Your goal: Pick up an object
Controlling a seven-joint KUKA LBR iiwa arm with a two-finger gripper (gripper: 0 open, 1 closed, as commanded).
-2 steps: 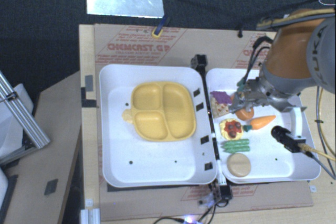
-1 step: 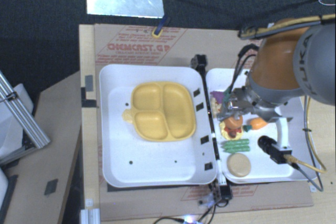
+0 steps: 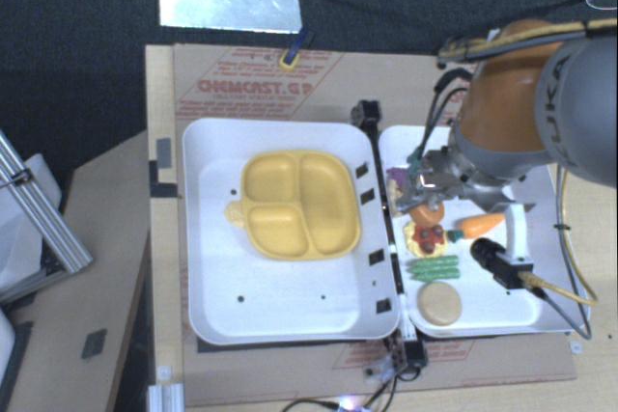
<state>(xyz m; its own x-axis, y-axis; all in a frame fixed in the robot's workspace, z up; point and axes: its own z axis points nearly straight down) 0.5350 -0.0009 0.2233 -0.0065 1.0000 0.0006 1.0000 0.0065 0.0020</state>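
Dark carpet surrounds the table (image 3: 106, 207), where two shallow white bins sit side by side on a cardboard sheet (image 3: 256, 82). On the far side, the left bin (image 3: 212, 304) carries a yellow divided plate (image 3: 294, 205). From the right the grey arm (image 3: 541, 101) reaches over the right bin (image 3: 483, 314), its gripper (image 3: 425, 188) low at that bin's left side. Whether it is open or closed I cannot tell from this angle. Toy food lies clustered just under and beside it: a purple piece (image 3: 398, 178) at the gripper's left, a red and orange piece (image 3: 427, 227) directly below it, a carrot (image 3: 481, 225) to the right, green beans (image 3: 433, 267) further down, and a round tan cookie (image 3: 439, 303) nearest the front rim.
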